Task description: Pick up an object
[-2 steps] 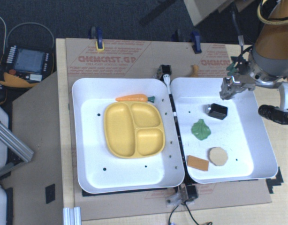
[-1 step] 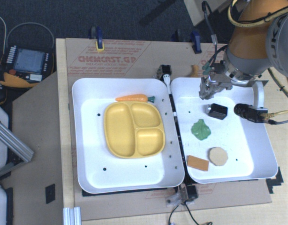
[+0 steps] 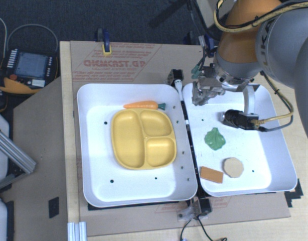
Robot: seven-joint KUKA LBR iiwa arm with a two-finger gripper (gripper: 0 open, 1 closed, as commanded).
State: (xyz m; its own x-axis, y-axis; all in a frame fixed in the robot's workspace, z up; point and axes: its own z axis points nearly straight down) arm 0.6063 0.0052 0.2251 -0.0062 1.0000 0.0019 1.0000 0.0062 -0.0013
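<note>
- Camera view is showing two white bins side by side on the bench.
- The arm (image 3: 259, 29) is reaching in from the right, and its gripper (image 3: 203, 95) is hanging over the top left part of the right bin (image 3: 274, 179).
- I cannot tell how the gripper is set; nothing is showing in it.
- The things to pick are lying lower in the right bin: a green leaf (image 3: 214, 138), a round cookie (image 3: 233, 167) and a brown block (image 3: 211, 174) just beside it.
- In the left bin (image 3: 94, 134) a yellow tray (image 3: 143, 137) is sitting with a carrot (image 3: 142, 105) at its top edge.
- I think the picking is only starting.
- Next, the gripper needs to be going down over one thing, maybe the leaf, which is nearest.
</note>
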